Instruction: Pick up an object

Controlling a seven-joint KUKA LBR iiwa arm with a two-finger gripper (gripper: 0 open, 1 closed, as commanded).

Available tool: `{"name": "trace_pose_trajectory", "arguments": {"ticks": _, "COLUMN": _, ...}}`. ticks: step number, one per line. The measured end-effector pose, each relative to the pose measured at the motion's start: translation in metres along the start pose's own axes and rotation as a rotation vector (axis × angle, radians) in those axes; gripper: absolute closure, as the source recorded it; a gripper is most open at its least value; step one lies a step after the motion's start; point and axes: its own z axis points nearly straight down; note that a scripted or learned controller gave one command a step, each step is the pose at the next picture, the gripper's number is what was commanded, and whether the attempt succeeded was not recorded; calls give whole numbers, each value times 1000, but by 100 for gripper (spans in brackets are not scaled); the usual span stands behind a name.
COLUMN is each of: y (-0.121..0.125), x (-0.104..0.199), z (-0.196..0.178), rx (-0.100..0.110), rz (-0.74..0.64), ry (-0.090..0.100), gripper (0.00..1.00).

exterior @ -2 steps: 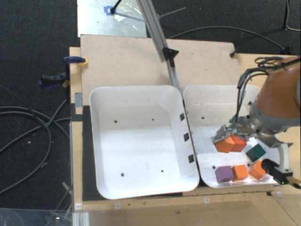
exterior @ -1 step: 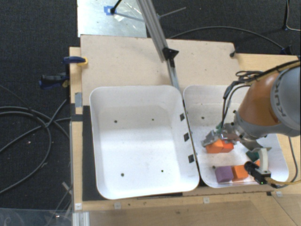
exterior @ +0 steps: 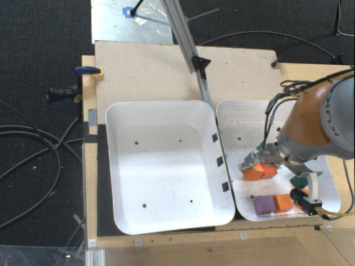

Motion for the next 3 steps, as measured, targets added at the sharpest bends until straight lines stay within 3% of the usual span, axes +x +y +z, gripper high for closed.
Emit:
{"name": "trace_pose_trajectory", "arguments": {"ticks": 1, "y": 19, "x": 1, "z": -122, "rx": -1, "rz": -2, "ry": -1, "gripper": 100}}
{"name": "trace_pose_trajectory", "arguments": {"ticks": 2, "y": -9, "x": 67, "z": -129, "rx": 9, "rz": -7, "ry": 4, "gripper": 100}}
{"name": "trace_pose_trajectory", "arguments": {"ticks": 3, "y": -29, "x": 142, "z": -103, "rx": 11, "rz": -9, "ry": 5, "gripper": 100}}
